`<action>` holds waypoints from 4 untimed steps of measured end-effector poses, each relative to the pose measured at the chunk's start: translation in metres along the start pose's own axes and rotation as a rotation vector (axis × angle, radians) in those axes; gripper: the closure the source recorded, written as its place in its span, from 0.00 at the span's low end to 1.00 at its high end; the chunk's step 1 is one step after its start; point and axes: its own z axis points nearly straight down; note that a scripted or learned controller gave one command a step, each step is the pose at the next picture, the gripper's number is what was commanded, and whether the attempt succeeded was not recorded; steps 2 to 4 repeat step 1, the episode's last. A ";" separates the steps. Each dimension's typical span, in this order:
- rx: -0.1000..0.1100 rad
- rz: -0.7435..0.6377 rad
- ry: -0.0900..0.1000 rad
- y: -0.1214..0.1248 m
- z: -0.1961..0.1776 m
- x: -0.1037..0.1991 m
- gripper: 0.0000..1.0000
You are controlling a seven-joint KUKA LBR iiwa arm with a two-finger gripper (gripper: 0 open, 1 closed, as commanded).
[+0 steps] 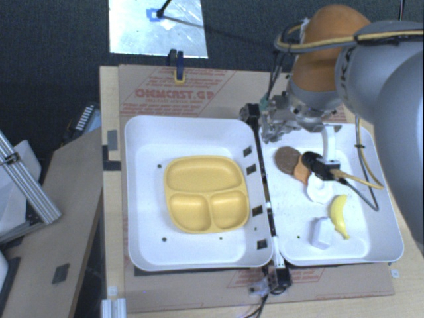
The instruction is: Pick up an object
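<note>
A tan desk (78, 177) stood against a dark backdrop. It carried a cardboard sheet (199, 85) printed in red, and two shallow white bins lay side by side on the sheet. The left bin (142, 177) held a yellow compartment tray (204, 194), lying flat near its middle.

The grey arm (387, 71) reached in from the right, with its orange band (328, 45) above the wrist. The end effector (271, 130) hung low over the far left corner of the right bin (381, 234), just beside the divide between the bins. Whether it was released or clenched could not be told (the wrist hid too much of it), and nothing was seen in its grasp.

The loose objects all lay in the right bin. A brown round piece (286, 158) sat near the end effector, on the side towards the camera, and touched a small orange piece (301, 173). A white round piece (316, 191) lay just beyond these. A banana (339, 216) lay nearer the front, with a small pale block (321, 234) just beside it.
</note>
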 end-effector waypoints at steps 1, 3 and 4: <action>-0.001 -0.001 0.001 0.004 -0.009 0.062 1.00; -0.001 -0.001 0.001 0.004 -0.009 0.062 1.00; -0.001 -0.001 0.001 0.004 -0.009 0.062 1.00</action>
